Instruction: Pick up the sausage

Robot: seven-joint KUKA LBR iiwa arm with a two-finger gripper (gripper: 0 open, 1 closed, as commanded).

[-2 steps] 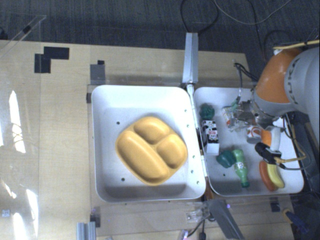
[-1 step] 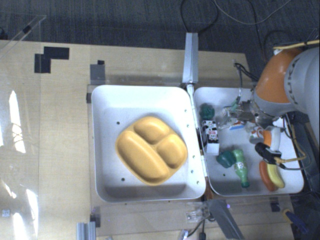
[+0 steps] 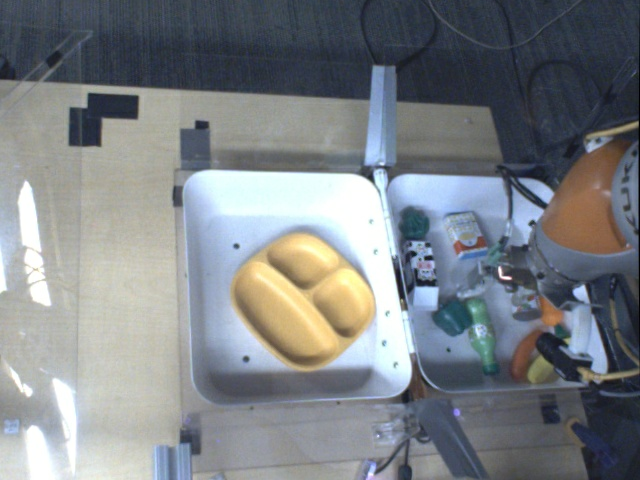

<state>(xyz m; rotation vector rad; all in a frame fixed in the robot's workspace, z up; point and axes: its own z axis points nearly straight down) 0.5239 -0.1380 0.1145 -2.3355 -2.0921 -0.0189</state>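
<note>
Arm: grey/orange KUKA arm (image 3: pixel 590 213) over right white bin (image 3: pixel 440 373), near its right edge.
Pincer (image 3: pixel 507 271): state unclear, can't tell.
Sausage: can't pick it out w/ certainty.
Progress: nothing visibly lifted; pick not yet done.

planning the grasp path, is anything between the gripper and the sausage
Nothing visible lies over the sausage, at the right bin's front, just below the gripper in the view. It is crowded: a green bottle lies close on its left, a yellow piece against its right.
</note>
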